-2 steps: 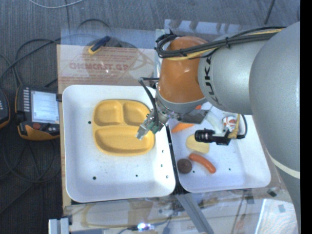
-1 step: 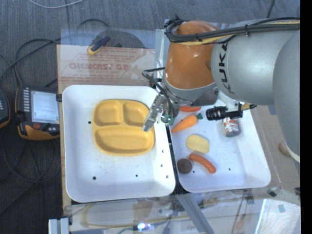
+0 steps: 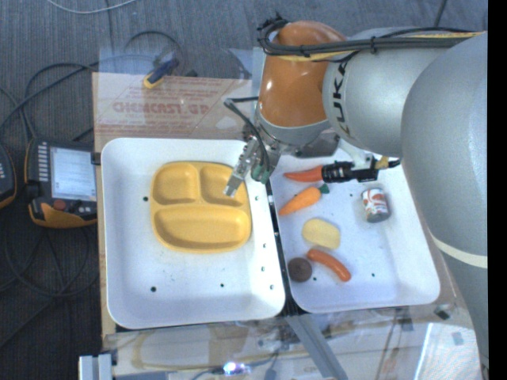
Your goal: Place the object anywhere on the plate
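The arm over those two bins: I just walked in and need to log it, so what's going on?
A grey KUKA arm reaches in over the bench. Its claw hangs above the right edge of the yellow divided plate in the left bin. The right bin holds two carrots, a yellow block, a sausage, a small can and a dark round piece.

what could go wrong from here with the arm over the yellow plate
1. The end effector sits over the plate's right rim with nothing visibly between its fingers, so the try may come up empty.
2. It is close to the wall between the bins; a descent here could clip it.
3. The carrots lie close together, inviting a double grab.
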Controlling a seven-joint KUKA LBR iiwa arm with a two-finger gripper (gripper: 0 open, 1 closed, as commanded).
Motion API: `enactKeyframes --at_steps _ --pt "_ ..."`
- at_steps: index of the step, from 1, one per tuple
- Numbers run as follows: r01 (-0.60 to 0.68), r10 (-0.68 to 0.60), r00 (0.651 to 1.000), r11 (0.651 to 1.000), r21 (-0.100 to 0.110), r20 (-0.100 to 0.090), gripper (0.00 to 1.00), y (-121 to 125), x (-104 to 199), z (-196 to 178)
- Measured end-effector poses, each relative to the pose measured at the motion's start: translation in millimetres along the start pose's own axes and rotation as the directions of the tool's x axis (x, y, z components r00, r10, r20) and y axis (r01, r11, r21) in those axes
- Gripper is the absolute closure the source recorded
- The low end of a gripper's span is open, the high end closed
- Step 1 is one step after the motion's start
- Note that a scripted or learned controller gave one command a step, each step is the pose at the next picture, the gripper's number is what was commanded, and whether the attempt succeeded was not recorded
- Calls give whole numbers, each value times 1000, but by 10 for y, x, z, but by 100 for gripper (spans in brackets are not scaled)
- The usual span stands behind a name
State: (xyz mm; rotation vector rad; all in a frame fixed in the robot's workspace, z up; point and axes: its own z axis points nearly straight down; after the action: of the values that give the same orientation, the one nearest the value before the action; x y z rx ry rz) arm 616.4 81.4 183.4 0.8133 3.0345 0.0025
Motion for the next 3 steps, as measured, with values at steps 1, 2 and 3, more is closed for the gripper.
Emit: enactKeyframes --at_steps 1,2,3 --pt "46 -46 999 999 3 2 100 251 46 512" --pt "198 -198 980 980 3 2 100 -869 110 -264" --pt "349 -349 937 937 2 2 100 -664 -8 -744"
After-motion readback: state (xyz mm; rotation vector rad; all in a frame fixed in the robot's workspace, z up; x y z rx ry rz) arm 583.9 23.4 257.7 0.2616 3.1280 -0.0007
